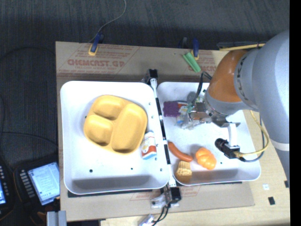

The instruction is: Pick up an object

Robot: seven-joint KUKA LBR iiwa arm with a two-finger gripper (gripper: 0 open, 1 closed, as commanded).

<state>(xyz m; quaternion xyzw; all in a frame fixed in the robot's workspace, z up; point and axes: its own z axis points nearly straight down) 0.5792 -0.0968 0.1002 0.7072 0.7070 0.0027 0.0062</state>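
In the right bin (244,173), the purple object (170,108) could be nudged aside by the gripper (190,117), whose state cannot be told.

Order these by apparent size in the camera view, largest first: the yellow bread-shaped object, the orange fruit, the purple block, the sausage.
1. Yellow bread-shaped object, clearly the largest.
2. Orange fruit, sausage and purple block look about alike, so I leave them unranked.

- Faint red print across the cardboard sheet (96,62) under the bins, roughly "CHEMCAST.GP", last letters unsure.
- Writing on the small tube's label (149,145) too small to read.
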